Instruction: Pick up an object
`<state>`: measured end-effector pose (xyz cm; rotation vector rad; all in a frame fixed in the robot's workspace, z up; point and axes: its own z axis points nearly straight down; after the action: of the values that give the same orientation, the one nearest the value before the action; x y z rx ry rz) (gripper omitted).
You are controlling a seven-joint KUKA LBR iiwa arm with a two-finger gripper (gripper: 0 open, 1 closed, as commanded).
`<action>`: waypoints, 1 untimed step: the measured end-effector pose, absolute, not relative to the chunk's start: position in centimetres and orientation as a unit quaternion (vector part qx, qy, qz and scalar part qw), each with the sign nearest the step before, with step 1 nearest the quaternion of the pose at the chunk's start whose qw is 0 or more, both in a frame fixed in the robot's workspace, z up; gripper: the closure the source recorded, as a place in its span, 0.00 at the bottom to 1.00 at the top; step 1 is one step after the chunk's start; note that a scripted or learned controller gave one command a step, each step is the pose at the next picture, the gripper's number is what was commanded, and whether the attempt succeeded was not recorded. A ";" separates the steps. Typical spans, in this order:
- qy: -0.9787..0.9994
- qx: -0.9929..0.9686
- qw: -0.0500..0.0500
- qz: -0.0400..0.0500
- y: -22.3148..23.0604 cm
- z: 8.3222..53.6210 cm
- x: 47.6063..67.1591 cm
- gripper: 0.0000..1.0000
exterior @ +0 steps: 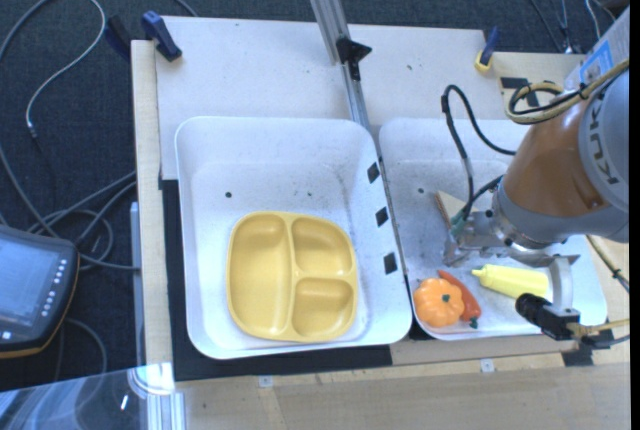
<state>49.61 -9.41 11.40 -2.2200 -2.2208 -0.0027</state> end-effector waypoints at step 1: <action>-0.708 -0.706 -0.002 -0.002 -9.4 15.9 50.4 1.00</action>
<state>50.41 -9.35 15.90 -2.2229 -2.2267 -0.0056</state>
